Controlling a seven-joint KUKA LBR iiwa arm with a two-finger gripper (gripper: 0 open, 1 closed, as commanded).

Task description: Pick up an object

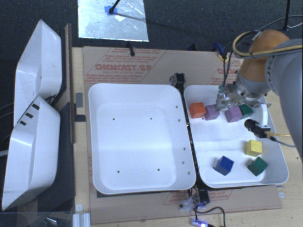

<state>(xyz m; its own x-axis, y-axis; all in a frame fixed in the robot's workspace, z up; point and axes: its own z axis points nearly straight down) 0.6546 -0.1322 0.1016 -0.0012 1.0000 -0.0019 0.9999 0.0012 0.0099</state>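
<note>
My gripper [223, 103] reaches down into the back of the right bin [236, 174], just above and between two purple blocks. One purple block [211, 112] lies left of it, the other purple block [233, 114] to its right. An orange block [197, 110] sits further left, close to the first purple block. A dark green block [245, 109] lies behind the right purple one, partly under the wrist. Nearer the front are a yellow block [253, 147], a blue block [223, 165] and a green block [257, 166].
The left bin [137, 138] stands beside the right one, with a black clamp [179, 79] between them at the back. Two spare white bins [33, 112] lean at the far left. A black cable [259, 129] hangs off the wrist over the right bin.
</note>
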